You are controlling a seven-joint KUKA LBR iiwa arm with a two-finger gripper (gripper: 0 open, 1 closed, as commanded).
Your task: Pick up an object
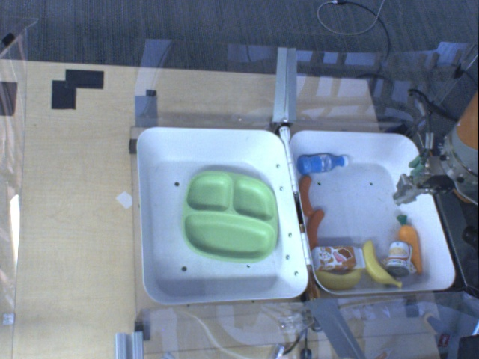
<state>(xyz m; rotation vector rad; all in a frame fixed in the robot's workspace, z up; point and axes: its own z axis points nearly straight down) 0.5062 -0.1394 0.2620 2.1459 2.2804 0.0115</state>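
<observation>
Wooden table (75,200) with two bins, the hand (410,187) hovers over the right bin's (359,144) right side, grip state unclear, probably lining up on the carrot (409,244) just nearer, so it needs to drop down.

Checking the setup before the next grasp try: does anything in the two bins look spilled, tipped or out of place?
Nothing looks spilled or broken. The small blue plastic bottle lies on its side in the right white bin, and the other items crowd its near and left walls. The green divided plate sits flat in the left white bin.
</observation>
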